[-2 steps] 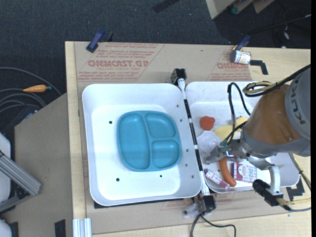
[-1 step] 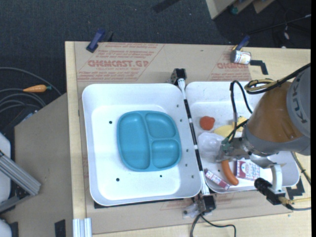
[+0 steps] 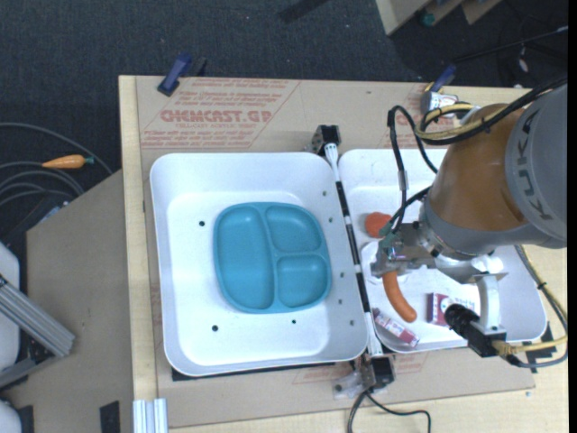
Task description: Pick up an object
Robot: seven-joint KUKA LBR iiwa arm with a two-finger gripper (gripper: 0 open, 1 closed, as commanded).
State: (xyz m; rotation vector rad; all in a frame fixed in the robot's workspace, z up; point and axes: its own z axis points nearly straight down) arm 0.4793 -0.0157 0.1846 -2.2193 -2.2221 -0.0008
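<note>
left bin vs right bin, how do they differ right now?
The left bin holds one thing, a blue divided plate lying flat near its middle; the right bin holds several small items, among them an orange sausage-shaped piece and a red-and-white packet.
The left bin lies in open view; the right bin is largely covered by the arm, with the gripper over it.
Both are shallow and white.

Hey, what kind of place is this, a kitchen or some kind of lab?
Most likely a robotics lab, not a kitchen. A grey and orange arm reaches over two white bins on a taped-down bench, loose cables trail across dark carpet, and the blue divided plate looks like a test prop.
</note>
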